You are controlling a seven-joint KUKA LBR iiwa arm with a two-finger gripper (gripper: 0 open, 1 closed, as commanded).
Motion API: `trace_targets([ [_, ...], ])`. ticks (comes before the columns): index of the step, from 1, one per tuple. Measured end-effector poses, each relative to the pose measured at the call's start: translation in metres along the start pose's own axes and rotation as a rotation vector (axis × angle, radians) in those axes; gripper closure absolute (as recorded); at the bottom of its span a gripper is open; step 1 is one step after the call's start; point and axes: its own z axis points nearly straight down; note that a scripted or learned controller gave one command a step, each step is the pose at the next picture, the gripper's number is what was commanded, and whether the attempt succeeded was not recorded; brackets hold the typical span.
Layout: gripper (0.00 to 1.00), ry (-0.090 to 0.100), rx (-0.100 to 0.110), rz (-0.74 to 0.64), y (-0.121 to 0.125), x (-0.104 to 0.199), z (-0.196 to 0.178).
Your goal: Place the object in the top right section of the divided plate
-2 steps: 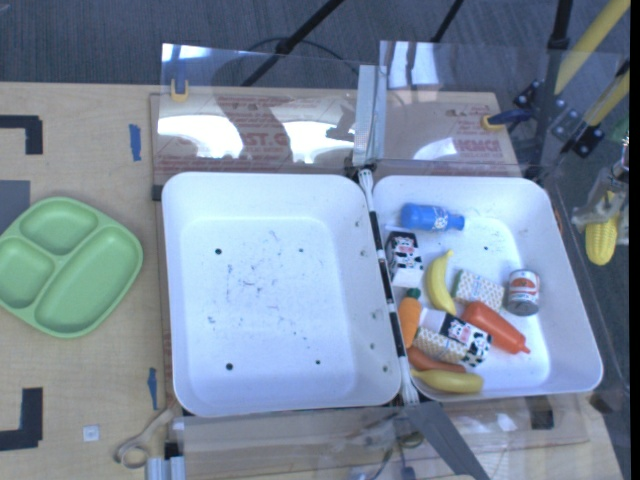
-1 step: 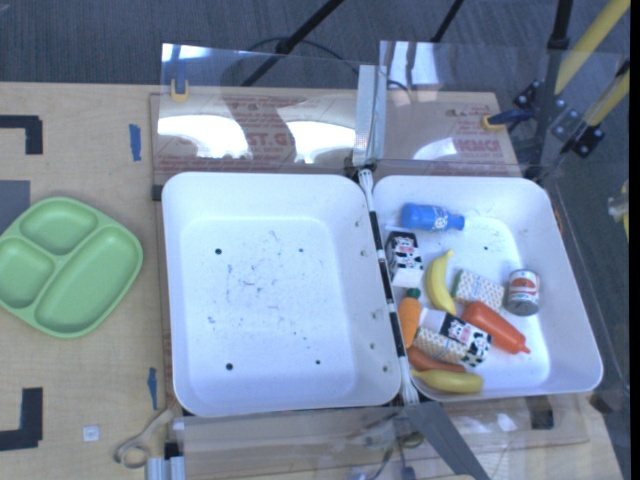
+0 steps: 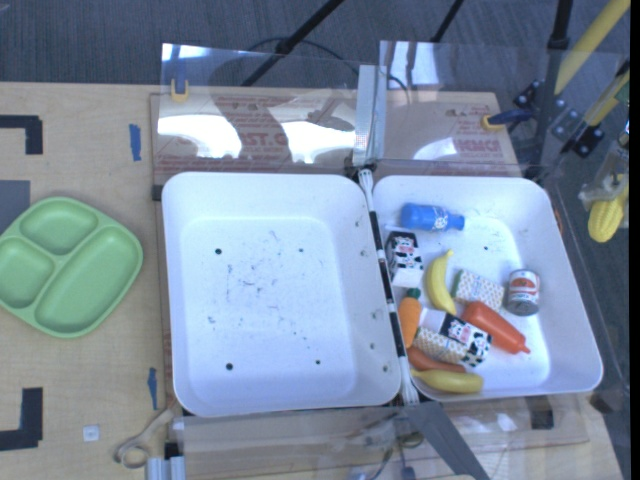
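Gripper [image 3: 604, 216] seen at far right of right bin [image 3: 572, 298], yellow object pinched. Divided plate [image 3: 68, 265] lies well left of right bin, on counter [image 3: 60, 388].

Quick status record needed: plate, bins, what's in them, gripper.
plate: green divided plastic plate on the wooden bench, left of both bins, nothing on it
left bin: shallow white bin, scuffed floor
right bin: shallow white bin holding blue bottle, upright yellow banana, small red-labelled can, orange carrot, second banana
gripper: holding a yellow object at right edge
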Motion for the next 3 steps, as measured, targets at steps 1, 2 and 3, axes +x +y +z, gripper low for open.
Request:
trace_targets([
  [1, 1.0, 0.0, 0.001, 0.125, 0.026, 0.02, 0.006],
  [2, 1.0, -0.003, 0.006, 0.423, -0.041, 0.053, 0.0],
  [3, 1.0, 0.0, 0.002, 0.696, -0.091, 0.091, 0.0],
])
